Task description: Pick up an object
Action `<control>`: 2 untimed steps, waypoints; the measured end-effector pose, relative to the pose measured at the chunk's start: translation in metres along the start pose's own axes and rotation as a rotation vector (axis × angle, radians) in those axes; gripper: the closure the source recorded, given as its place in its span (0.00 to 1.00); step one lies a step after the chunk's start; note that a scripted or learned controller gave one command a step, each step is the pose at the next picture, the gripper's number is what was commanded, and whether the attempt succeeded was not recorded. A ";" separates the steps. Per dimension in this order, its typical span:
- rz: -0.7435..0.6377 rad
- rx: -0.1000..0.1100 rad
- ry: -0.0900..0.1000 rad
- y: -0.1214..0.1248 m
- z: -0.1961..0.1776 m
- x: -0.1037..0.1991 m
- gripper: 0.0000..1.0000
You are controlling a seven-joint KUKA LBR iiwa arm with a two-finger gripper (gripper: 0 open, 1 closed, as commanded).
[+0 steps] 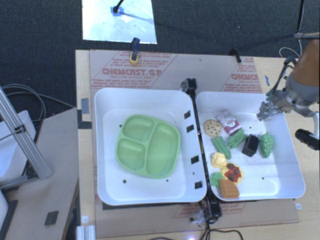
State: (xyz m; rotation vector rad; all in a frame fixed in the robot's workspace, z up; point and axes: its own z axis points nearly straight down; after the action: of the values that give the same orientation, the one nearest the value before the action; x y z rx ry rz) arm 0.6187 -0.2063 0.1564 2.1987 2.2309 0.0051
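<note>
The right bin (280,186) holds several toy foods. There is a chocolate-chip cookie (212,128), a red and white packet (228,122), two green pea pods (236,138), a black block (250,145) and a green bumpy piece (267,145). Nearer the front lie a yellow piece (218,159), a pizza slice (232,173) and an orange block (229,189). My gripper (264,112) hangs over the bin's back right part, up and to the right of the black block and apart from every toy.
The left bin (107,184) holds a green divided plate (148,145). Black clips run along the wall between the two bins (196,149). The arm (305,79) enters from the right above the right bin's far corner. A yellow clamp (134,58) stands behind the bins.
</note>
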 end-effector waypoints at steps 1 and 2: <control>0.009 0.003 0.002 0.007 -0.049 -0.001 1.00; 0.006 0.012 0.007 0.035 0.045 0.044 1.00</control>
State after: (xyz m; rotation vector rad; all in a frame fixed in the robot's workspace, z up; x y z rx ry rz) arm 0.6539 -0.1624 0.1113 2.2154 2.2334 0.0003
